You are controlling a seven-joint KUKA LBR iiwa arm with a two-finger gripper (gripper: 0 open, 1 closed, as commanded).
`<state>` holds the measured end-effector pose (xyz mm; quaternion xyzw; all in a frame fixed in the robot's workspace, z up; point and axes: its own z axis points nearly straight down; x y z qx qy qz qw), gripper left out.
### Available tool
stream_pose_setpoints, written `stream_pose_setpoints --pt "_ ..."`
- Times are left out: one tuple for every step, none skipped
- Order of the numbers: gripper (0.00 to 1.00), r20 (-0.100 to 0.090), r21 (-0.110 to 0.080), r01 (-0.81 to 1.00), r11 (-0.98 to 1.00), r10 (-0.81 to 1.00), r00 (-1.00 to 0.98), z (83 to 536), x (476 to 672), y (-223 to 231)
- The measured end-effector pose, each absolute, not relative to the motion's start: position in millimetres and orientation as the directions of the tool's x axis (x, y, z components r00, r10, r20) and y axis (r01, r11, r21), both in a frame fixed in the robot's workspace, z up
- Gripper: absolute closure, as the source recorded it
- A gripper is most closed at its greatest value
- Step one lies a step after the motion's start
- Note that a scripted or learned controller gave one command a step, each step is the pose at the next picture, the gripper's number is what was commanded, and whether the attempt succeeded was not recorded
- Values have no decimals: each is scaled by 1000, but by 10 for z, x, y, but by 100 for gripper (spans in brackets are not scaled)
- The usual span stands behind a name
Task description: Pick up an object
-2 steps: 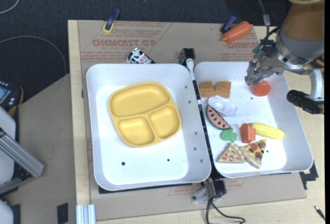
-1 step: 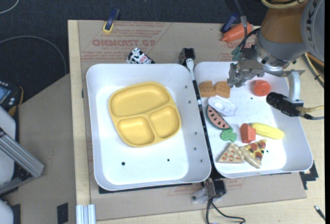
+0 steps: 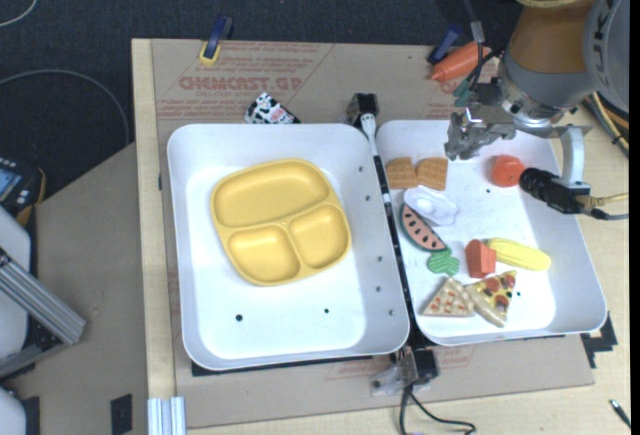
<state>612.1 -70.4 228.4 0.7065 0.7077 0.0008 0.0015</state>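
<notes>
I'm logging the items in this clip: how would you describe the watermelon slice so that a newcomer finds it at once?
Start at the right white bin, the one crowded with toy food. Along its left side, just below a small white object, lies the watermelon slice. It is a red wedge with dark seeds and a green rind, unlike the plain tan crackers above and the green piece below.

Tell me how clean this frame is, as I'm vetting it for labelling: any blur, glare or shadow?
Camera view: toys such as the watermelon slice are sharp; the gripper looks slightly soft; mild sheen on the yellow plate; only faint, soft shadows in the right bin.
</notes>
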Motion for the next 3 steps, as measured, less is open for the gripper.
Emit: stream_pose_setpoints --pt "100 0 -3 1000 0 1000 0 2149 6042 -689" --pt "100 0 -3 1000 -1 1000 1 2151 6009 -677" --pt "100 -1 4 1000 2 1000 -2 2273 6132 -650"
